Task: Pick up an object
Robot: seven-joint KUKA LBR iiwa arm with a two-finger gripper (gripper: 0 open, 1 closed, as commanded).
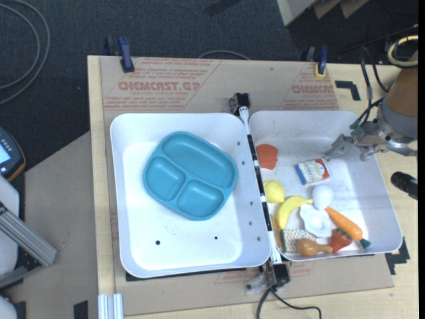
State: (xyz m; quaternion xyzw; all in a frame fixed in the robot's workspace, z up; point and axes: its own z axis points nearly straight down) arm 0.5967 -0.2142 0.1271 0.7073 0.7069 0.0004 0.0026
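My gripper (340,146) hangs over the far right part of the right bin (382,198), above and to the right of a small blue, white and red box (312,171). Below the box lie a white egg (322,195), a banana (291,208), a yellow lemon (273,191), an orange carrot (345,223), a brown drumstick (309,248) and a white toy (316,222). A red-orange piece (267,155) lies near the bin's left wall. Nothing shows in the gripper's grasp.
The left bin (133,231) holds a blue divided plate (190,175). A black hinge strip (255,178) runs between the bins. Blue clamps (124,50) pin the cardboard-covered bench at the back. Cables hang at the right by the arm (398,111).
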